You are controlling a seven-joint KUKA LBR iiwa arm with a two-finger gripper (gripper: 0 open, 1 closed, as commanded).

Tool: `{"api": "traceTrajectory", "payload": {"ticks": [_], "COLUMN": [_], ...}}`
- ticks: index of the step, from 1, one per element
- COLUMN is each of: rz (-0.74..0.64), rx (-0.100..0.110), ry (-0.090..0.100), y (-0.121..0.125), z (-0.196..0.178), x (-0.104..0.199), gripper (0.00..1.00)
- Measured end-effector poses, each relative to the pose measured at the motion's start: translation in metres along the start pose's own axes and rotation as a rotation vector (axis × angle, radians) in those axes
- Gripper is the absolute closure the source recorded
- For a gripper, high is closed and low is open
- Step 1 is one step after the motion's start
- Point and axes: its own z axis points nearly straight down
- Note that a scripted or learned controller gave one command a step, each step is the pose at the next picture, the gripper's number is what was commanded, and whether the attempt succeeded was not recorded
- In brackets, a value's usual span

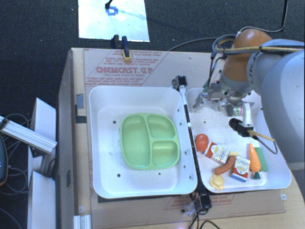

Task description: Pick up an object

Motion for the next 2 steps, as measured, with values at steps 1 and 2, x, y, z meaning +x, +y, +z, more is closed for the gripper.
{"api": "traceTrajectory", "payload": {"ticks": [1,2], "rz": [0.000,0.003], "rx": [0.000,0.001], "ry": [0.000,0.000], "y": [0.000,-0.020], "z": [0.000,0.000], "x": [0.002,0.002], "gripper": [0.00,0.00]}}
